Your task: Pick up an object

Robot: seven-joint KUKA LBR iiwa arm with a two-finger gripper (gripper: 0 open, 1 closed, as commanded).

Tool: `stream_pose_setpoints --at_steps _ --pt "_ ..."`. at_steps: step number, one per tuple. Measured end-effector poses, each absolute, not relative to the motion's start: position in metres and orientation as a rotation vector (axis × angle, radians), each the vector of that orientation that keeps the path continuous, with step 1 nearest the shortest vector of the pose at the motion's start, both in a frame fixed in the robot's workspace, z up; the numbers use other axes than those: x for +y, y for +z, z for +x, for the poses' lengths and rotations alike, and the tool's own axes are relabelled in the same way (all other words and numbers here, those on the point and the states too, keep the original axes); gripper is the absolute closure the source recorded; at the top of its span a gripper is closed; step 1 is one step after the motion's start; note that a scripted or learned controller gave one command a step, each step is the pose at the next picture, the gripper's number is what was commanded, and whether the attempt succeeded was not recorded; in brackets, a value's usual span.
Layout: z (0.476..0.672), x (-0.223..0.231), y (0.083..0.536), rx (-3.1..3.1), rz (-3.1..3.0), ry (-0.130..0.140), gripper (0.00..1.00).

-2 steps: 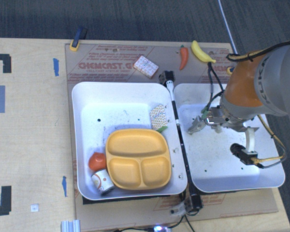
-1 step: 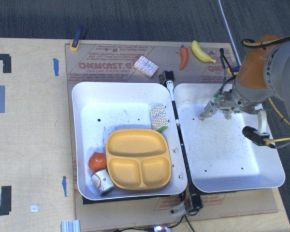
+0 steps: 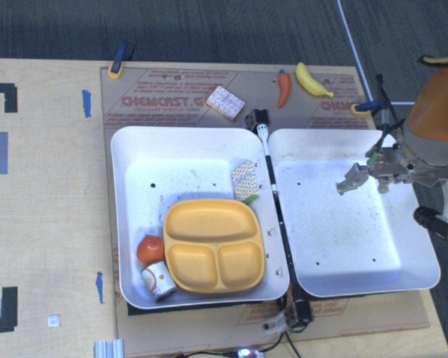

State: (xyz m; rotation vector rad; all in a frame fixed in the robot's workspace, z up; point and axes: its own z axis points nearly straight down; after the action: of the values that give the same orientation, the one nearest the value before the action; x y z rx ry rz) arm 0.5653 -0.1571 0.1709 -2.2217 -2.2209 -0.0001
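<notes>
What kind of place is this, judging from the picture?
Probably a robotics lab test bench: two white bins sit on a board, a robot arm reaches in, and toy food like a banana lies around.

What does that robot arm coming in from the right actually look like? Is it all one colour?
No. The arm is mostly grey metal, with a rounded orange band above the wrist. Below that sits a blocky wrist section in grey and black, with thin dark cables looping beside it. It ends in a small pale grey gripper of angular metal parts. I can read no markings on it.
</notes>
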Motion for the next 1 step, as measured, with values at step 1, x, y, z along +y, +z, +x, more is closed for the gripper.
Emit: stream_pose_setpoints --at_steps 1 --pt "0.6314 -0.1527 0.0860 -2.227 -2.223 -0.003 0.00"
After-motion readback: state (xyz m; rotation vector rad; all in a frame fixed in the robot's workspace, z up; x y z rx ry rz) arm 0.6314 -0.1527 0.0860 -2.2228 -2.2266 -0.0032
